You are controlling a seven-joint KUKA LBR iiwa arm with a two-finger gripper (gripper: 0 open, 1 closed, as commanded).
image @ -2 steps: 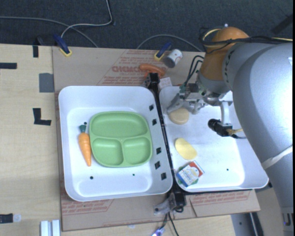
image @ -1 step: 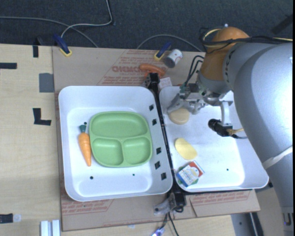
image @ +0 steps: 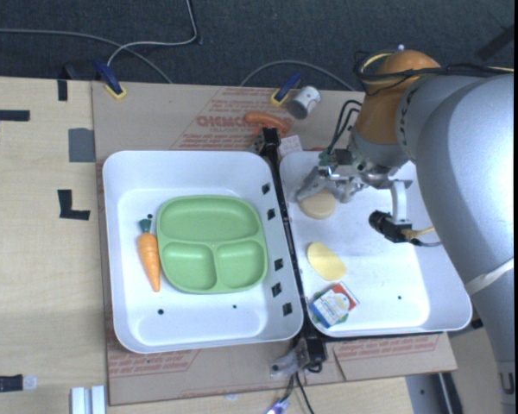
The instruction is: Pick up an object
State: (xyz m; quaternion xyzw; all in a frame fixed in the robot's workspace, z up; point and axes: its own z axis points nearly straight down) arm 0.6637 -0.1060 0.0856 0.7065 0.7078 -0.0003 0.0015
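Observation:
My gripper (image: 326, 188) hangs low in the back part of the right bin (image: 414, 304), right over a pale beige round object (image: 319, 205) that sits against its fingertips. A yellow lemon-like piece (image: 326, 261) lies in the middle of that bin. A small white, red and green packet (image: 332, 305) rests at the bin's front left corner. In the left bin (image: 129, 317) sits a green divided plate (image: 212, 242) with a toy carrot (image: 148, 256) beside it on the left.
A black divider with clips (image: 281, 231) runs between the bins. An orange sausage-shaped item (image: 267, 120) and a grey cylinder (image: 303, 102) lie on the cardboard behind the bins. Cables cross the back of the bench. The large grey arm covers the right side.

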